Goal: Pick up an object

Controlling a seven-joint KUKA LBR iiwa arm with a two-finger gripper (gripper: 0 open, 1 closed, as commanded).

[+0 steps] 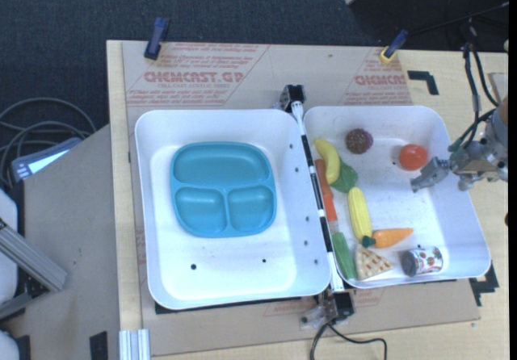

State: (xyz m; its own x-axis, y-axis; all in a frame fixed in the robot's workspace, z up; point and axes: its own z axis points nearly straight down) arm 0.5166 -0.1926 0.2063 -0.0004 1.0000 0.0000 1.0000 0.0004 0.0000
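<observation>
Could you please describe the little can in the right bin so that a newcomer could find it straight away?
Start at the right-hand shallow white bin and go to its near right corner. There, right of the triangular pizza-slice toy and below the orange carrot toy, lies a small silver can with a red-patterned label. It is the only metallic, cylindrical item among the toy foods.

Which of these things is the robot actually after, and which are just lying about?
For the job, any could be picked:
tomato, brown ball, banana, corn cob, carrot, can, pizza slice; gripper nearby.

Lying about:
blue divided plate, blue clamp, cables.
</observation>
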